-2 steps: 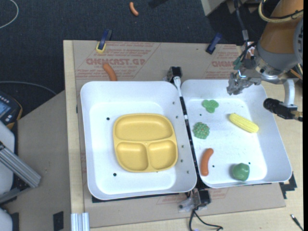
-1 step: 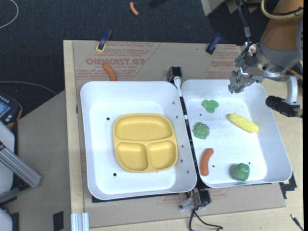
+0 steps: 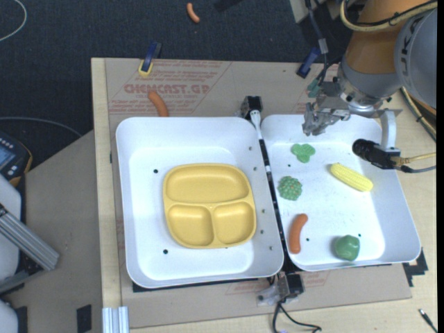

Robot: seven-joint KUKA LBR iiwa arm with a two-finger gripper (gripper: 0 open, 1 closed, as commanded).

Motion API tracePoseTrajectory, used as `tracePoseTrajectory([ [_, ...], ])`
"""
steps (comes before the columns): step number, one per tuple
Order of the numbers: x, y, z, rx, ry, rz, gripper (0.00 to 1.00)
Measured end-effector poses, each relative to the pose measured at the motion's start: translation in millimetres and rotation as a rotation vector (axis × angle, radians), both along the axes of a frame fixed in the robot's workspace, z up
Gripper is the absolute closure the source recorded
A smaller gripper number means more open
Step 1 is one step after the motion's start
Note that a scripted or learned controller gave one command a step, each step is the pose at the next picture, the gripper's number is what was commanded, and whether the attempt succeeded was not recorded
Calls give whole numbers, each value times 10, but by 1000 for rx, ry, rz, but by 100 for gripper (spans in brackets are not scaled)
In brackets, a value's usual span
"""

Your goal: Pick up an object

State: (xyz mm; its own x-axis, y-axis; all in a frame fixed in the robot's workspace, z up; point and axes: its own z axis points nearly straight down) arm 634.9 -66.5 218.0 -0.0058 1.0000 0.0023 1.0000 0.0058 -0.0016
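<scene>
Presently the arm leans over the right bin, its gripper poised just above the small green piece at the bin's far end. Risk: the piece is flat and low, so the tips may skid off it or strike the bin floor. The fingers are too small and dark to judge; I cannot tell their spacing. The arm's upper part is cut off.

Two white bins — one yellow tray, two broccoli pieces, corn, two sausages, green pepper.
</scene>
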Motion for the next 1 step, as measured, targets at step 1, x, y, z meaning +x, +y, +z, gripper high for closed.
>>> tracePoseTrajectory([
  [1, -34, 535, -66, 0, 1, 0, 100],
])
